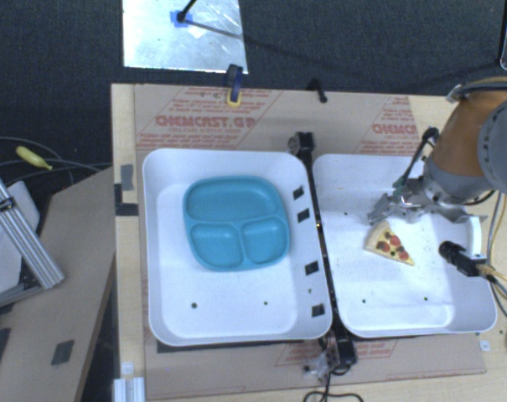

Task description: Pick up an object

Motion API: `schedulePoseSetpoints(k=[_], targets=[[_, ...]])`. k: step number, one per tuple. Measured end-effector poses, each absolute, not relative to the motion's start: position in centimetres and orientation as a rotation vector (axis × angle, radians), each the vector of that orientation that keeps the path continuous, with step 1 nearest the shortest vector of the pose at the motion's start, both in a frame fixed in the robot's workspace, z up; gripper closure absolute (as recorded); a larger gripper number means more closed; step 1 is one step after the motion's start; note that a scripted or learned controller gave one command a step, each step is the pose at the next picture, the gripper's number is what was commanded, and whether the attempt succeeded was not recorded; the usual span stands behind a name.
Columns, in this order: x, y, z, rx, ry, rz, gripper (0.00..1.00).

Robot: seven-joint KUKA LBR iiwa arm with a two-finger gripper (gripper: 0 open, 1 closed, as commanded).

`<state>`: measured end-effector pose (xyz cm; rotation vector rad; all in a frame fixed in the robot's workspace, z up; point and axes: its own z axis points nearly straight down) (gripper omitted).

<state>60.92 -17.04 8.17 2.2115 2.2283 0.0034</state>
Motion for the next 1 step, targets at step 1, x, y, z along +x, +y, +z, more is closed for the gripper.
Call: schedulePoseSetpoints(k=[1], targets=[[55.48,-15.38,8.41,2.224,2.224,-0.002,0.0]])
